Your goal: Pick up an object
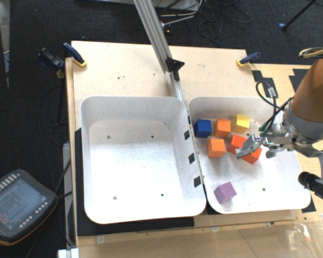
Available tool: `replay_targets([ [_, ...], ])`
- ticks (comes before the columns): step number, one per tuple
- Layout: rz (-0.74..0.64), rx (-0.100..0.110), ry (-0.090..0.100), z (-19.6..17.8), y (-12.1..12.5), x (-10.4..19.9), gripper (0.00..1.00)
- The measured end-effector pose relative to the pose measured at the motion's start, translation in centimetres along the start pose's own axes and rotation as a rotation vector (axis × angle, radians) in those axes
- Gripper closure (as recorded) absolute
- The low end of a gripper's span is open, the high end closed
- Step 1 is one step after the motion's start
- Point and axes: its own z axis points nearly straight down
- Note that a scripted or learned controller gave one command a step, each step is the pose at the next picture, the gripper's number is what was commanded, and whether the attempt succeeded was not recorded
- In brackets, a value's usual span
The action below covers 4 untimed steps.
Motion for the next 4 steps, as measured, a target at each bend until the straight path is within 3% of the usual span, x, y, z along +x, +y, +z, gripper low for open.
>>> replay_targets([
  [1,0.002,-0.005,-0.001,-0.2,0.1,0.0,0.00],
  [3,0.002,0.001,0.001,11.1,1.2,-0.6,0.00],
  [4,0.002,-0.003,-0.001,13.9,1.2,-0.6,0.00],
])
